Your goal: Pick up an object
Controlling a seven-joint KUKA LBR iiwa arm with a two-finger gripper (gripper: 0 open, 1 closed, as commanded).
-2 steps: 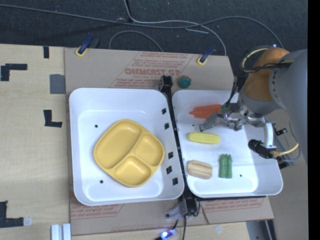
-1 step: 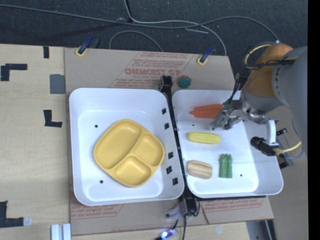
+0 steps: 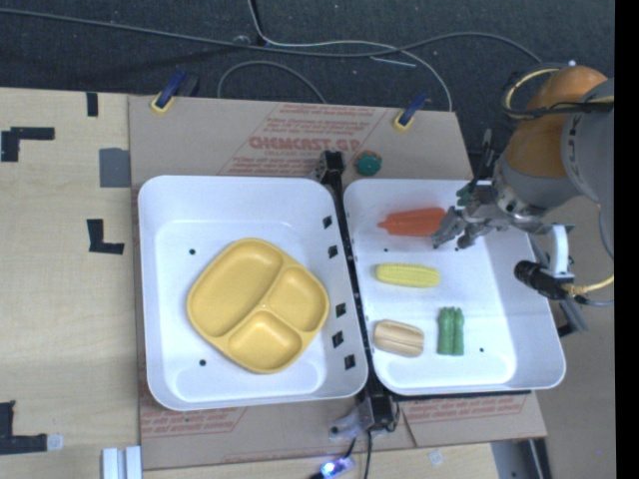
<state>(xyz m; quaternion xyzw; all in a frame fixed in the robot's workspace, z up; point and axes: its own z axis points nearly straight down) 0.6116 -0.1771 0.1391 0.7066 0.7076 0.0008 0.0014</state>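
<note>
1. Two white bins sit side by side on a cardboard sheet (image 3: 290,138) over a pale wooden bench (image 3: 60,297); dark carpet and loose cables lie behind.
2. Red print on the cardboard reads roughly "CHEMCAST GP"; the smaller lines are too faint to read.
3. The left bin (image 3: 165,208) holds a yellow divided plate (image 3: 258,303).
4. The right bin (image 3: 519,357) holds a toy carrot (image 3: 409,222), corn cob (image 3: 406,275), bread roll (image 3: 398,338) and green asparagus (image 3: 451,330).
5. The gripper (image 3: 451,236) hangs just beside the carrot's right end, fingers slightly apart, clasping nothing.
</note>
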